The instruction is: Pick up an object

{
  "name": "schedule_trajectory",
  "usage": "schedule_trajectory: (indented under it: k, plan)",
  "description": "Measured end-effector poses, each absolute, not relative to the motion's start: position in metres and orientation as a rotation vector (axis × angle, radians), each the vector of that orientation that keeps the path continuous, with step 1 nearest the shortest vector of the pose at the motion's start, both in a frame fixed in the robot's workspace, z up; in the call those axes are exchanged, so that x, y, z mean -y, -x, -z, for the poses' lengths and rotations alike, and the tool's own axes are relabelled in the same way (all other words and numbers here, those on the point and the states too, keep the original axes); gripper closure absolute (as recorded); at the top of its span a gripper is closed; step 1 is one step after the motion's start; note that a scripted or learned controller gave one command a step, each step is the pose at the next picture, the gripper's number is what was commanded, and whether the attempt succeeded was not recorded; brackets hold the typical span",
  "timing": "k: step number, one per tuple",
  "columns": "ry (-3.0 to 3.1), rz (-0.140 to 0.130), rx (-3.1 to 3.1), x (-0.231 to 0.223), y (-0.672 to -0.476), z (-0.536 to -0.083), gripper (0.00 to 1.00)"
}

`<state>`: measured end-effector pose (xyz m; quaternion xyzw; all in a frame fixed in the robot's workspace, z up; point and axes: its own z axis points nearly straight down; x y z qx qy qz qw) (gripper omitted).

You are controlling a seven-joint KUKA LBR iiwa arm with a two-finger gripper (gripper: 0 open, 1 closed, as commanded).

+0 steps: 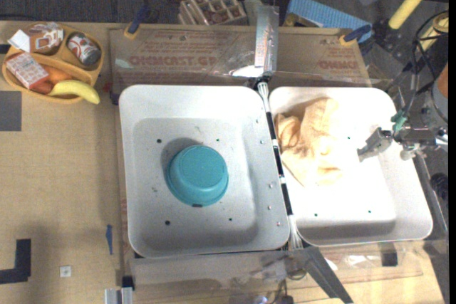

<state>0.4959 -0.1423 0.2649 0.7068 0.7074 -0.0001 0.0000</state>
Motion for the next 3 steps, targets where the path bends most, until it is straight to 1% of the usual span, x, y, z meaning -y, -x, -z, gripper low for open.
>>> schedule_trajectory:
  k: [1, 2, 3]
  plan:
    - [-2.071, 0.0, -2.363, 0.114, -0.548, -0.162, 0.0]
    - [-2.033, -0.012, -2.383, 0.132, -0.544, -0.09, 0.0]
    - [-2.036, -0.017, -2.376, 0.134, -0.545, -0.101, 1.0]
